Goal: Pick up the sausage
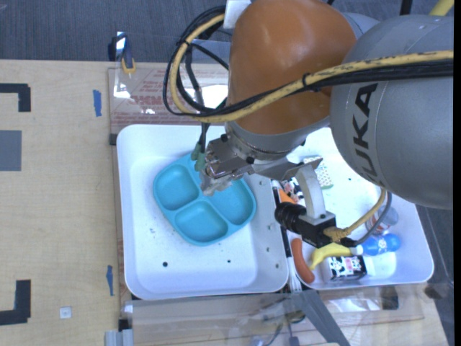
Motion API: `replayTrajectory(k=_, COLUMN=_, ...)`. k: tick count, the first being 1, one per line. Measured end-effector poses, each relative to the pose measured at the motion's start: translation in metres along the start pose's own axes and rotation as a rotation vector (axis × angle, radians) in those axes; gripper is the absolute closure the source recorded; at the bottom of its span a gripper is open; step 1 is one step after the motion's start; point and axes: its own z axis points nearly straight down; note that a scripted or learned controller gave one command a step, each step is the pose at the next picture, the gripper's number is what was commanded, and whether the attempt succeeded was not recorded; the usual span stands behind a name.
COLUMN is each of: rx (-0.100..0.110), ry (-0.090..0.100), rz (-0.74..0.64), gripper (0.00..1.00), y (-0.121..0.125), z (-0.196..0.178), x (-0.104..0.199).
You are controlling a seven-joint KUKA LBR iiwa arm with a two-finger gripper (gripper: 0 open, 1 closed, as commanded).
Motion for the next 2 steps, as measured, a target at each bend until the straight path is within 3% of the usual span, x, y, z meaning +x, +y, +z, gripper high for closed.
replayTrajectory(k=1, rx=0.001, ry=0.001, rz=-0.143, gripper=1.0, y=0.001, z=0.067, x=0.01)
replayTrajectory(k=2, rx=0.001, ry=0.001, rz=-0.055, gripper=1.0, y=0.032, z=0.163, x=-0.002)
